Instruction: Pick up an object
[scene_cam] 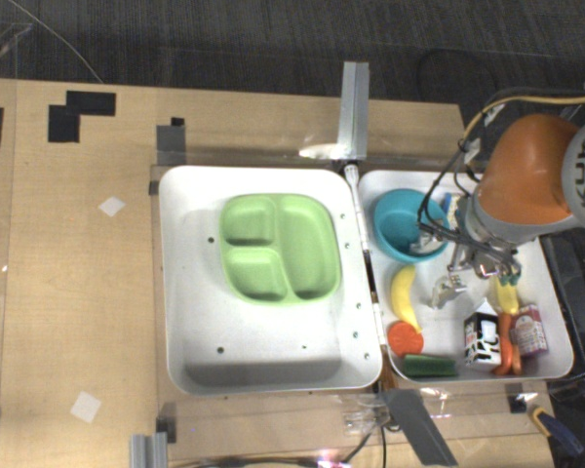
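Counter of pale wood as I see it from the overhead camera, carrying two shallow white bins side by side. The left bin holds a green divided tray with three compartments, lying flat near the bin's middle. The right bin holds the candidates for picking. A blue bowl sits at its far left corner. A yellow banana lies just below the bowl, close to the wall shared with the left bin. An orange round fruit touches the banana's lower end, and a dark green vegetable lies flat just below it along the near wall. A black-and-white carton stands toward the near right, with an orange carrot-like piece beside it and a pinkish packet further right.

The arm enters from the right, its orange band over the far right part of that bin. The tool hangs below the wrist over the middle of the right bin, between the banana and the carton, near the bowl's rim. Its metal fingers point down at bare bin floor, and I see nothing between them. I cannot tell from this slant whether they are spread or closed. A yellow item sits just right of the tool, partly hidden by the wrist.
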`<state>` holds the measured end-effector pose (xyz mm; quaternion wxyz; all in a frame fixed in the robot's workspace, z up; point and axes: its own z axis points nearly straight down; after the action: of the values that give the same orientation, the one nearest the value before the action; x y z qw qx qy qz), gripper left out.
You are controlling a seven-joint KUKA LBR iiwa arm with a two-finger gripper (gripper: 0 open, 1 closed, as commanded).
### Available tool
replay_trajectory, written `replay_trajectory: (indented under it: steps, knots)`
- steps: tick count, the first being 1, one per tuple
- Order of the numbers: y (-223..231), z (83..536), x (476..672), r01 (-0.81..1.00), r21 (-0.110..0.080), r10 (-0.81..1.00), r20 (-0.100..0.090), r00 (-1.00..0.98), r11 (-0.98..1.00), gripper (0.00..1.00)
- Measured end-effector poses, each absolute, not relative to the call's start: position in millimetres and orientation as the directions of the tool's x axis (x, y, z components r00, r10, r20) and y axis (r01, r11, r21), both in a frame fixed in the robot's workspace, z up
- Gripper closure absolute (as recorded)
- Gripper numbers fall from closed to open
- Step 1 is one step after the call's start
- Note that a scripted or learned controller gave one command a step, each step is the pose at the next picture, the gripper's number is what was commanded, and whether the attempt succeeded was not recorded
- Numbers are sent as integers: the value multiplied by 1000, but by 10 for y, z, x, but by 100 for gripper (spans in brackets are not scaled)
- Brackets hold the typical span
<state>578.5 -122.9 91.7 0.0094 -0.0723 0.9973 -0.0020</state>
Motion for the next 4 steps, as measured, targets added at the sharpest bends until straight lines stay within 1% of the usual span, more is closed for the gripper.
replay_trajectory:
  steps: [1, 2, 3, 4]
  knots:
    - [-803, 924, 5495, -137, -2, -137, -19, -990, 991, 0]
    - [-1067, 923, 5060, -5, -3, -5, -26, -1000, 1000, 0]
    - [-928, 919, 5290, 97, -1, 97, -22, -995, 995, 0]
    - [-1103, 915, 5642, 171, 2, 171, -22, -985, 985, 0]
